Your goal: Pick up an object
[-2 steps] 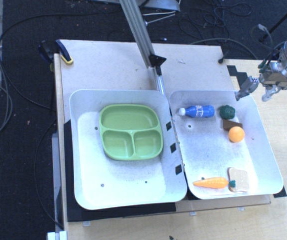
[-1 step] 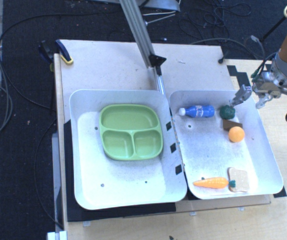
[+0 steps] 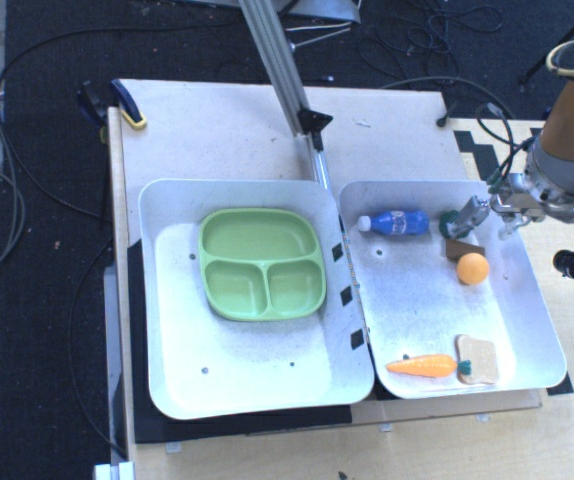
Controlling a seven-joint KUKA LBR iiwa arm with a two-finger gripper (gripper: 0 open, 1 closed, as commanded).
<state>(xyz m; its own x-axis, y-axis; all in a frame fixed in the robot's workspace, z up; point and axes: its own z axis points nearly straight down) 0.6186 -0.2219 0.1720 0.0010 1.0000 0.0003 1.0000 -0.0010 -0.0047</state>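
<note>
We see the blue bottle (image 3: 397, 224) lying lengthwise left-right in the right bin (image 3: 527, 298), cap leftward. The end effector (image 3: 462, 220) hovers just right of it; we cannot tell its opening. The white counter (image 3: 217, 128) stands on dark, cable-strewn floor (image 3: 37, 218).

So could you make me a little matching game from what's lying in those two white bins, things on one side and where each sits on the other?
Things:
1. green divided plate
2. blue bottle
3. orange ball
4. toy carrot

Places:
A. near the front edge of the right bin, beside a tan slice
B. lying on its side at the back of the right bin
C. in the left bin
D. in the right bin, just in front of the gripper

Pairs: 1-C, 2-B, 3-D, 4-A
</note>
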